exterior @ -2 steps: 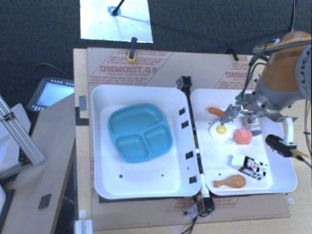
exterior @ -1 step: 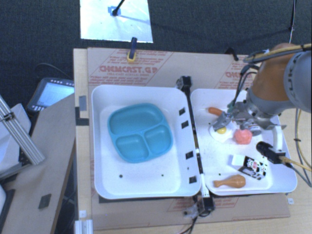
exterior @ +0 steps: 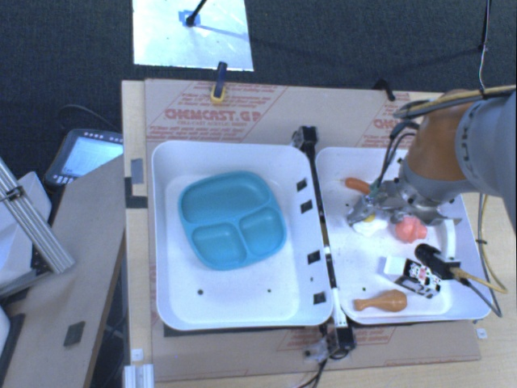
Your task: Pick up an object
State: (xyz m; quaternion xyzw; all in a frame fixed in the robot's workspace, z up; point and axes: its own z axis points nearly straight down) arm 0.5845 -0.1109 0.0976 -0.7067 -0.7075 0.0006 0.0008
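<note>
- Camera view, general: the grey arm with the orange band reaches in over the shallow white right-hand bin [exterior: 353, 259] on the worktop. Its tool [exterior: 369, 208] sits low over the left-centre of that bin.
- Tool state: I cannot tell whether it is released or clenched. No item is seen gripped in it.
- Likely target: a small white-and-yellow soft lump [exterior: 367, 225] lies directly below the tool, towards the bin's left edge. Contact between them cannot be confirmed.
- Neighbours: a pink rounded lump [exterior: 409, 229] lies just beside the target. An orange carrot-shaped toy [exterior: 356, 184] lies nearer the bin's far left corner, and a tan pear-shaped wooden piece [exterior: 382, 302] lies along the near edge.
- Shallow white left-hand bin [exterior: 174, 285]: this holds a light-blue three-compartment plastic plate [exterior: 233, 219], well apart from the work.
- Recommendation: centre the tool over the lump and descend straight. Straddle the lump alone, clear of the pink neighbour, then close firmly and lift vertically.
</note>
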